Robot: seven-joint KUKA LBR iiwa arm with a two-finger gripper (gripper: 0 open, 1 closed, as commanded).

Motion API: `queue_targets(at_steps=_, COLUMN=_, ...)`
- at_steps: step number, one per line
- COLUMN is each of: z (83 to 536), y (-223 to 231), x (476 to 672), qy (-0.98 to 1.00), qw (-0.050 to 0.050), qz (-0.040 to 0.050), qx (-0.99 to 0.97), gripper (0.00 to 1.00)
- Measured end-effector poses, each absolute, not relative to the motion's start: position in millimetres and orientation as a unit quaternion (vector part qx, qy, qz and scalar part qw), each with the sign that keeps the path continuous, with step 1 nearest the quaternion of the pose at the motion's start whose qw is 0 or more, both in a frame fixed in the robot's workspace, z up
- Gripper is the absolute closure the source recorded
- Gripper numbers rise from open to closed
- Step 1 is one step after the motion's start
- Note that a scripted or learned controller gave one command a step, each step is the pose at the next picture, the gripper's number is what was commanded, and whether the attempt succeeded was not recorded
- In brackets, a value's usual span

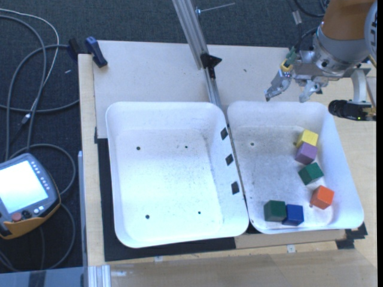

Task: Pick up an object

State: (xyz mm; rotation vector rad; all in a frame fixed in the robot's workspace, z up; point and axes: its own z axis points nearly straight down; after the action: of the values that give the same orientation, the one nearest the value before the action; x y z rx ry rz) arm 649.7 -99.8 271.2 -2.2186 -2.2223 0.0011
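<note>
The right bin [257,160] holds several small blocks along its right and near sides: a yellow block [309,138], a purple block [306,152], a green block [310,173], an orange block [322,197], a dark green block [274,210] and a blue block [294,214]. My gripper [292,91] hangs above the far rim of the right bin, well clear of the blocks. Its fingers are spread apart with nothing between them.
The left bin [119,136] stands beside the right one. A slanted metal pole [191,28] crosses the bench behind the bins. A blue clamp [96,51] sits at the bench's far left corner. A teach pendant [24,193] and cables lie on the floor to the left.
</note>
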Motion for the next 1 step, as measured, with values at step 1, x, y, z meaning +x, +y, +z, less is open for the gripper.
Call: queue_targets(at_steps=1, z=99.6, y=-141.4, x=599.0, qy=-0.706, qw=0.005, qz=0.0032, qx=-0.708, gripper=0.00)
